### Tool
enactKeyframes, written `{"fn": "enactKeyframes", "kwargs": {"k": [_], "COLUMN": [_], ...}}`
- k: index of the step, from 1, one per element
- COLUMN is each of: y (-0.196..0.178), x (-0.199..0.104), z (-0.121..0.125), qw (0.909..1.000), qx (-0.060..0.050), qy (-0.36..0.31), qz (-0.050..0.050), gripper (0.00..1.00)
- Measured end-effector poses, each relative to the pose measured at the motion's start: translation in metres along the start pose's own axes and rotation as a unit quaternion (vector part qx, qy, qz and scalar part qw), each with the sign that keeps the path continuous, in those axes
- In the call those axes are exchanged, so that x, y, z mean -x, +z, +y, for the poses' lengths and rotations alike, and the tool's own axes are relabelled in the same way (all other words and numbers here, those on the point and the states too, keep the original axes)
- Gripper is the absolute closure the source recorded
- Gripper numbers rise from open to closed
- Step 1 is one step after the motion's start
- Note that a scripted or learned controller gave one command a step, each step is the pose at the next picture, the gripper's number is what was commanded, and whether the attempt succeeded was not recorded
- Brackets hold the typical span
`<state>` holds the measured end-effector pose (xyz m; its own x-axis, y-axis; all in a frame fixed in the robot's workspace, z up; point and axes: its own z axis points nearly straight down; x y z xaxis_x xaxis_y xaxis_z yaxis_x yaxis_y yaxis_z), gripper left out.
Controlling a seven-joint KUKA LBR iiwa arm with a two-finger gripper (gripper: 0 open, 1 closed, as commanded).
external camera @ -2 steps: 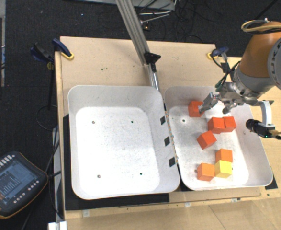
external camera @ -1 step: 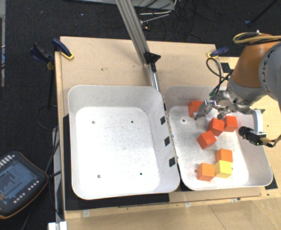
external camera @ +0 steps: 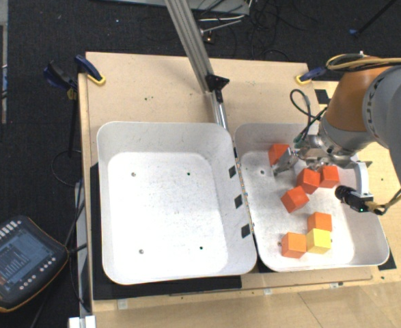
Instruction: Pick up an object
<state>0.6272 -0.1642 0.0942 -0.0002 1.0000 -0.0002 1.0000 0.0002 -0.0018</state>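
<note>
A handheld control pendant (external camera: 16, 262) is seen at the far left on the dark floor; its screen text cannot be read. No legible brand or label is found elsewhere.

The tabletop (external camera: 159, 87) carries two shallow white bins side by side. The left bin (external camera: 111, 139) is shown with bare, speckled white flooring. The right bin (external camera: 371, 251) contains blocks: one orange block (external camera: 278, 153) near its upper left, just beside the pincer (external camera: 297, 160); two orange blocks (external camera: 319, 178) touching each other below the wrist; one orange block (external camera: 295, 199) just beneath them; and, near the lower edge, a cluster of an orange block (external camera: 320, 221), a yellow block (external camera: 320, 240) and an orange block (external camera: 293, 245).

The arm (external camera: 374, 104) is extended in from the right, its orange band above the wrist, with the pincer lowered into the right bin. Whether the pincer is spread or closed cannot be told.
</note>
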Motion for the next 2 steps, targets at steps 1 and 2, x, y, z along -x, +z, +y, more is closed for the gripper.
{"fn": "enactKeyframes", "kwargs": {"k": [1, 2], "y": [-0.012, -0.073], "x": [0.0, 0.006], "z": [0.001, -0.003], "qw": [1.0, 1.0], "qx": [0.002, 0.005], "qy": [0.0, 0.001], "qz": [-0.001, -0.001], "gripper": [1.0, 1.0]}}
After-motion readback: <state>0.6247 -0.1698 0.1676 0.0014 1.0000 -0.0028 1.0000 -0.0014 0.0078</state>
